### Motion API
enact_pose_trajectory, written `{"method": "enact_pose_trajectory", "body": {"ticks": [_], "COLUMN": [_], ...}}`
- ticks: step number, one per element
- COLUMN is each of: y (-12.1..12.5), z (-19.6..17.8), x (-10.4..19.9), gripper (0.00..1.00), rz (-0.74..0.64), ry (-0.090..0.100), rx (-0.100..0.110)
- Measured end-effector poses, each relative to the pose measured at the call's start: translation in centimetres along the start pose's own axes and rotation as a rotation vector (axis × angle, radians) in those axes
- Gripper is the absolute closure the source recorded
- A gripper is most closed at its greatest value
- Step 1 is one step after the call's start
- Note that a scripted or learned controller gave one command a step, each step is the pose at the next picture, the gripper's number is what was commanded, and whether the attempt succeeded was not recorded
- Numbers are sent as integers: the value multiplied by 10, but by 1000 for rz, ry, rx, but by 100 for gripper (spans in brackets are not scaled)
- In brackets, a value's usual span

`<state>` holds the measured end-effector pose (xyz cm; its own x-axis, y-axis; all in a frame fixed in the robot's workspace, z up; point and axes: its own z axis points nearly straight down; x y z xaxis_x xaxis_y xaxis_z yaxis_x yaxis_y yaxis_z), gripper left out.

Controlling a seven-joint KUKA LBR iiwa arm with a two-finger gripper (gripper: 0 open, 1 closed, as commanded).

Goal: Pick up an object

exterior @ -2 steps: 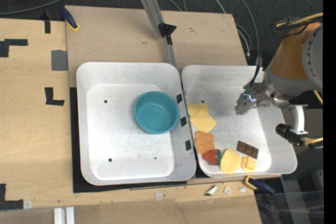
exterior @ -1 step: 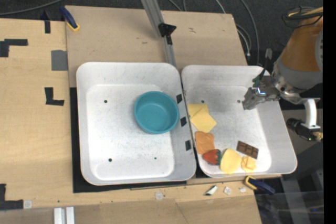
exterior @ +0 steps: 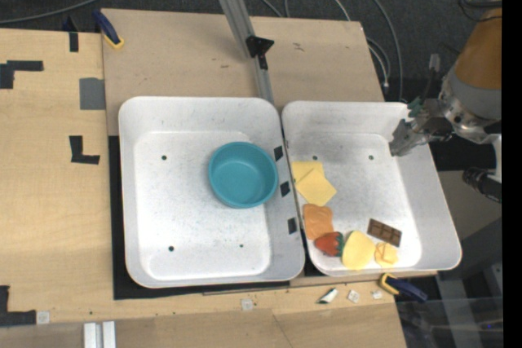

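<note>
pale wood covered the tabletop (exterior: pixel 204 53), and two white bins sat side by side on it. the left bin (exterior: pixel 147 175) held a blue bowl (exterior: pixel 242 174) near its middle. the right bin (exterior: pixel 424 208) held a yellow slice (exterior: pixel 315 182), an orange piece (exterior: pixel 318 218), something red (exterior: pixel 329 242), a yellow lump (exterior: pixel 357 249) and a brown block (exterior: pixel 384 232), all clustered toward its near left. the gripper (exterior: pixel 404 138) hung over the right bin's far right rim, apart from every item; whether the fingers were wide or narrow i could not tell, perhaps closed.
</note>
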<state>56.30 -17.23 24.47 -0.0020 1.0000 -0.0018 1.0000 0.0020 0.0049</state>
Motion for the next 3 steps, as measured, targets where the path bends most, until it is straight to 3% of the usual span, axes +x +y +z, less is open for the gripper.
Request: {"method": "enact_pose_trajectory", "body": {"ticks": [3], "y": [-16], "z": [-4], "x": [166], "gripper": [100], "rz": [-6], "ry": [3], "rx": [7]}}
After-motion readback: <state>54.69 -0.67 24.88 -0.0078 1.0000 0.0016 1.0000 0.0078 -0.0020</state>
